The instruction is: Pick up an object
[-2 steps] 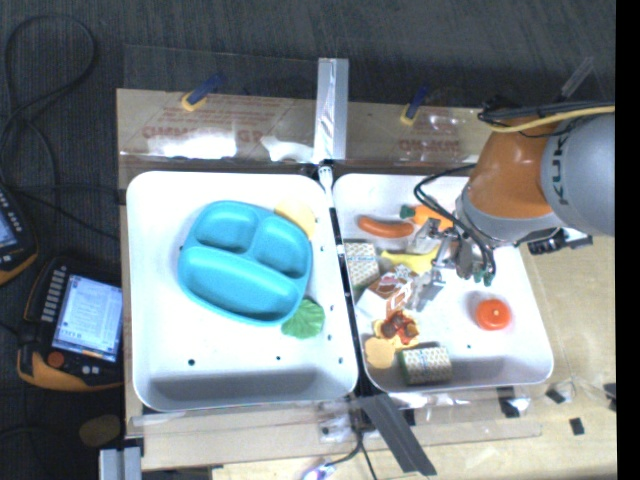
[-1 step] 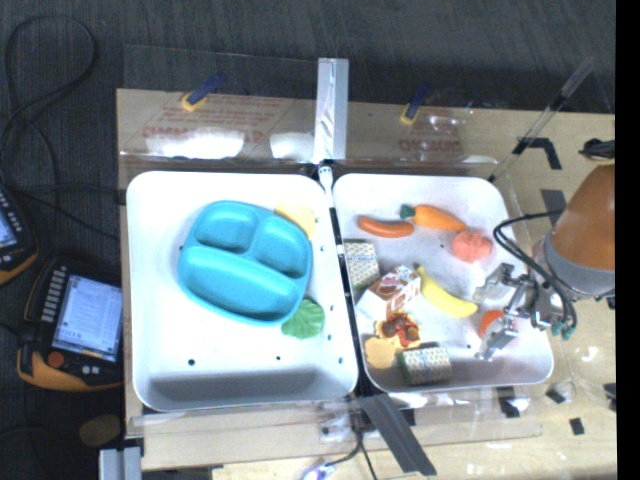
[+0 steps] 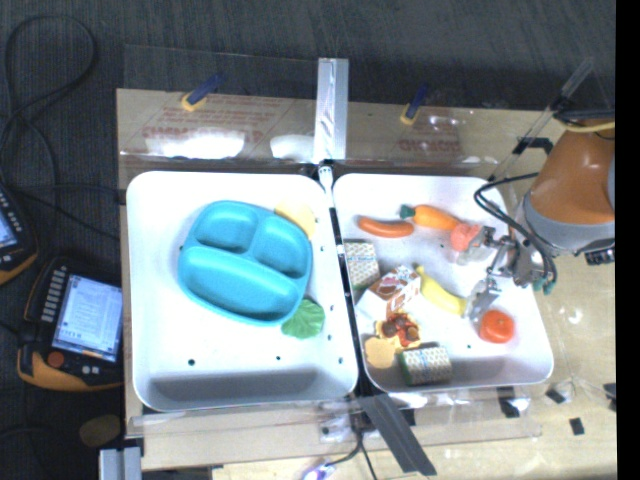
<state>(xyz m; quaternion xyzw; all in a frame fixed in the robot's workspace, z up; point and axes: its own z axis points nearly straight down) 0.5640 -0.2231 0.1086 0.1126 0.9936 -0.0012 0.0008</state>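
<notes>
Gripper (image 3: 487,293) at the right bin's (image 3: 445,186) 3 o'clock side, jaw state unclear, hovering just over the tomato (image 3: 496,325) at 5 o'clock, likely light, smooth, rigid plastic, so pinch across its middle.

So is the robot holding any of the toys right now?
Nothing seems held. The gripper hangs in the right bin, between the banana and the tomato.

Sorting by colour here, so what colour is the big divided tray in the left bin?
Bright blue tray, seen clearly in the camera view.
</notes>
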